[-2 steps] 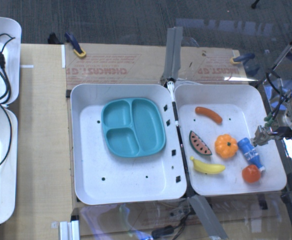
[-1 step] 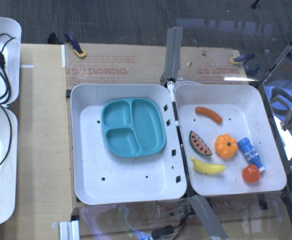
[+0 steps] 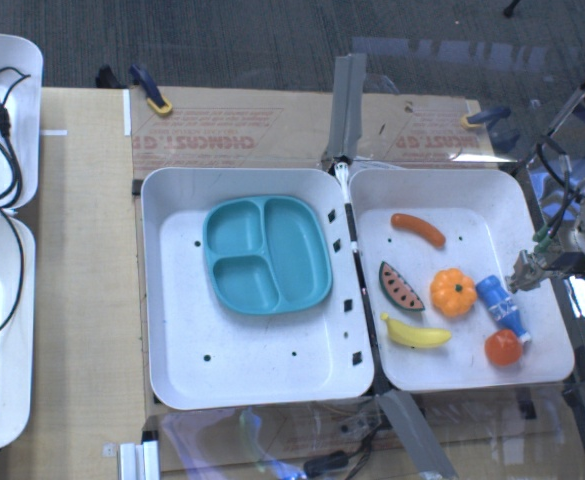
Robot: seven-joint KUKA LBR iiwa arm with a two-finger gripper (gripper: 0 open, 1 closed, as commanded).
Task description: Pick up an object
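Approach step: pincer (image 3: 525, 271) beside blue tube (image 3: 501, 307), grip state impossible to tell; next, descending onto tube.

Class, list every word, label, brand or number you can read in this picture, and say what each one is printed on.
"CHEMCZ..." in red, upside down and cut off at its end, on the left cardboard sheet behind the bins.
Matching red print on the right cardboard sheet: too blurred to read.
The blue tube in the right bin: any label is too small to read.
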